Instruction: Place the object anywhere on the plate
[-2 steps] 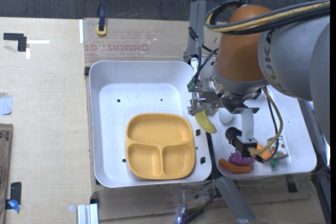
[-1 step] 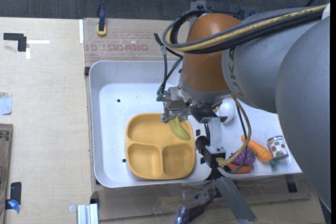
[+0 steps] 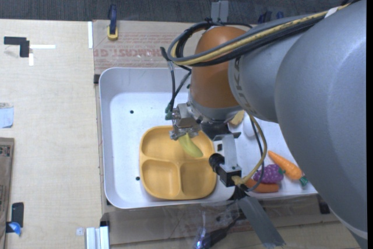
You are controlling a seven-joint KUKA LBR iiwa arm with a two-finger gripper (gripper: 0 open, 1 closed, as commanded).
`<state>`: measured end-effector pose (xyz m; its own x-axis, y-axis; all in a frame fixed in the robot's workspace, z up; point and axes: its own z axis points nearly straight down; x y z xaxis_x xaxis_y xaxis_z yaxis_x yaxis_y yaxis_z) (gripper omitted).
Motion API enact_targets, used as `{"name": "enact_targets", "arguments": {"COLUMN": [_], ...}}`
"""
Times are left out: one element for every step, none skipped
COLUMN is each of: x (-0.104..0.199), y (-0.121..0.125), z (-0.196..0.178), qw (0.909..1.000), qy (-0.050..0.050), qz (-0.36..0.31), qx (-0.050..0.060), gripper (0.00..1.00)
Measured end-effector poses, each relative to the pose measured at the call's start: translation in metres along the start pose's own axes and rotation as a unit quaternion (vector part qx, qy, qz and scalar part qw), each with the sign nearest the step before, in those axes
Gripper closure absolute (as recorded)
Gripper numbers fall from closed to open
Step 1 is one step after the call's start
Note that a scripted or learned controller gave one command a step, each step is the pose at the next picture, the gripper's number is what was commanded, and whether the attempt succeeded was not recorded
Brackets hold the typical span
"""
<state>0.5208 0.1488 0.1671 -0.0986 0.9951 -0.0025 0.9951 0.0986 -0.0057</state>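
A yellow plate with three compartments lies in the front half of the left white bin. My gripper hangs over the plate's upper right compartment, below the orange wrist band. It is shut on the top end of a yellow-green toy banana. The banana slants down to the right, with its lower end over or on the plate's right part; I cannot tell whether it touches.
In the right bin lie a toy carrot, purple grapes and another orange piece. A pale object peeks out beside the wrist. The arm covers most of the right bin. Bare bin floor lies left of the plate.
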Motion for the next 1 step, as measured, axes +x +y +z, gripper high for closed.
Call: {"name": "enact_targets", "arguments": {"x": [-0.1044], "y": [-0.0542], "z": [-0.0455], "qw": [0.9993], "qy": [0.001], "qz": [-0.038], "qx": [-0.001], "gripper": [1.00]}}
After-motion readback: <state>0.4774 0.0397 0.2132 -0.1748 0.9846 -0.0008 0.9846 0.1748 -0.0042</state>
